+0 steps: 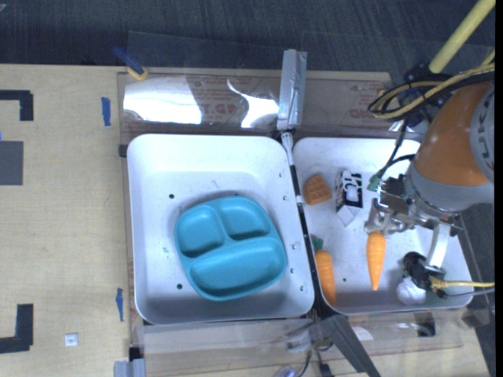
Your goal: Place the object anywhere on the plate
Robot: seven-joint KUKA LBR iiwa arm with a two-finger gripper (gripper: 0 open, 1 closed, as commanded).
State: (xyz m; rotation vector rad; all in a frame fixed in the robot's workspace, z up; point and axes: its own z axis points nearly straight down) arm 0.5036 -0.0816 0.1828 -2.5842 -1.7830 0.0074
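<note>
A: Carrot (376, 258) position?
B: Hanging upright in the right bin (456, 301), tip down, its top clamped in the pincer (380, 225), lower right of frame.
A: Neighbours?
B: Second carrot (324, 274) by the divider, brown piece (317, 188) and black-and-white packet (350, 192) above it.
A: Plate (229, 246)?
B: Blue, sectioned, centre of the left bin (149, 210), well apart from the carrot.

Plate (229, 247) in left bin (149, 171); two carrots (376, 259) in right bin (330, 151)
</note>
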